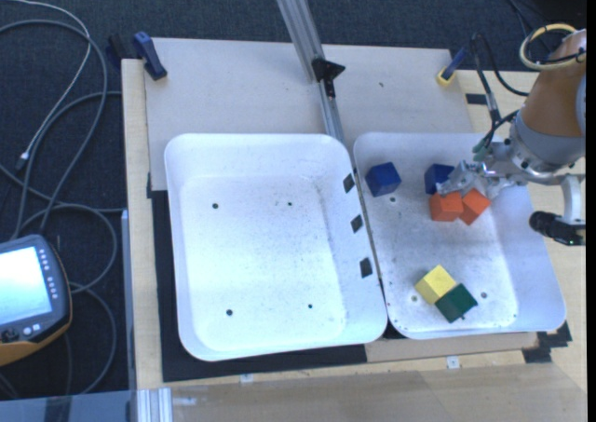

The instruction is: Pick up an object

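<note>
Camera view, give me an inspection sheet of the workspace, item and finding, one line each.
Surface: wooden bench bearing two shallow white bins, the left bin speckled with small dark marks.
Job's things: in the right bin, a blue block, a second blue block, two orange blocks touching each other, and a yellow block touching a green block.
Clutter: blue clamps at the bench's far corners.
Grippers: gripper low over the orange blocks; state cannot be judged.
Cables: grey cables on the floor at left; dark cables near the arm.
Surroundings: dark carpet, an aluminium post, a handheld pendant at left.
</note>
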Robot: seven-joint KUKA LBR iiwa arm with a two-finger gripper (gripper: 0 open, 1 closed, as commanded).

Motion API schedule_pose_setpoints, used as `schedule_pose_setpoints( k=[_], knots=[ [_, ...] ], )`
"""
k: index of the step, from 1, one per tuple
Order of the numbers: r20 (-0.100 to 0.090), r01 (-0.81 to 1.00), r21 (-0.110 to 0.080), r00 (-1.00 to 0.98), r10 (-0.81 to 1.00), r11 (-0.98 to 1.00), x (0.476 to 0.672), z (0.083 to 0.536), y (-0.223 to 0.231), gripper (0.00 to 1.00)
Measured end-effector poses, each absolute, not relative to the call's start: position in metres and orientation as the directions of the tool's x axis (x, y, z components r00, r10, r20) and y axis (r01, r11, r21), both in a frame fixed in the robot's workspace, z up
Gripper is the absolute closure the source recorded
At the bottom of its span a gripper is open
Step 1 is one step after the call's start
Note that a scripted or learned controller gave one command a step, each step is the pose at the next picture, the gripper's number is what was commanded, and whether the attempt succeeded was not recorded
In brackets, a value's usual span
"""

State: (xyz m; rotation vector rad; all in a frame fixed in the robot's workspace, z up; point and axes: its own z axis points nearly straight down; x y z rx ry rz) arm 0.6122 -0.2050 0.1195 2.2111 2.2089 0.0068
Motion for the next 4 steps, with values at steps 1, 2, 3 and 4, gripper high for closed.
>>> schedule_pose_setpoints(
  k=[1,2,3,4],
  knots=[
    [-0.001,1.0,0.012,0.001,1.0,-0.001,0.567,0.115,-0.183,0.0],
    [-0.007,1.0,0.018,-0.003,1.0,0.003,0.597,0.107,-0.137,0.0],
    [-0.009,1.0,-0.006,0.007,1.0,-0.007,0.642,0.107,-0.12,0.0],
    [0.003,1.0,-0.006,0.001,1.0,-0.001,0.582,0.1,-0.088,0.0]
  ],
)
